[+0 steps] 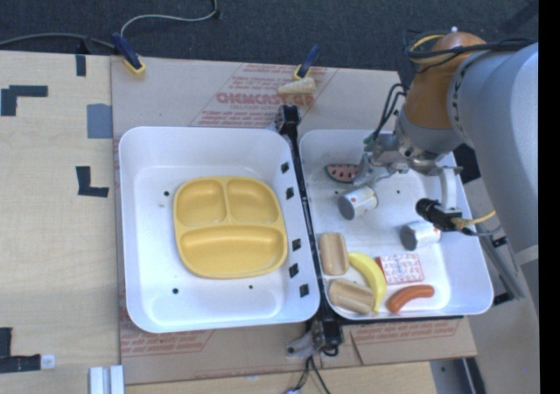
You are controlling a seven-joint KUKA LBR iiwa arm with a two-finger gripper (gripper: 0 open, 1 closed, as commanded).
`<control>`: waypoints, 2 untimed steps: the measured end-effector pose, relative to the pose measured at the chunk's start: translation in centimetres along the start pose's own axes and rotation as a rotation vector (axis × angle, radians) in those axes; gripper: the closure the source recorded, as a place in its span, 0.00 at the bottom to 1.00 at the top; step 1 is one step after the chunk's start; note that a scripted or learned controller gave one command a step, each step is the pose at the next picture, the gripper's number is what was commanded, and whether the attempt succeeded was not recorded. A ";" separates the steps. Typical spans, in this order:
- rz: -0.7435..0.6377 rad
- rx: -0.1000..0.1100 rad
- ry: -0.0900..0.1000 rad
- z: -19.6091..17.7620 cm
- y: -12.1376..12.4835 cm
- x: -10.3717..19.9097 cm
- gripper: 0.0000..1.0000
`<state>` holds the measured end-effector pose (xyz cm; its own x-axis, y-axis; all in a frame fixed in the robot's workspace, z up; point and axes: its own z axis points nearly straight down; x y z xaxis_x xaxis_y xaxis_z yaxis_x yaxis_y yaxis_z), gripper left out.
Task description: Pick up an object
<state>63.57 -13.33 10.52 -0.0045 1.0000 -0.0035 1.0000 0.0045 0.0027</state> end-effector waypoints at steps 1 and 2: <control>0.000 0.000 -0.001 0.0 0.0 0.0 0.00; 0.002 0.003 0.004 1.9 2.8 3.0 0.00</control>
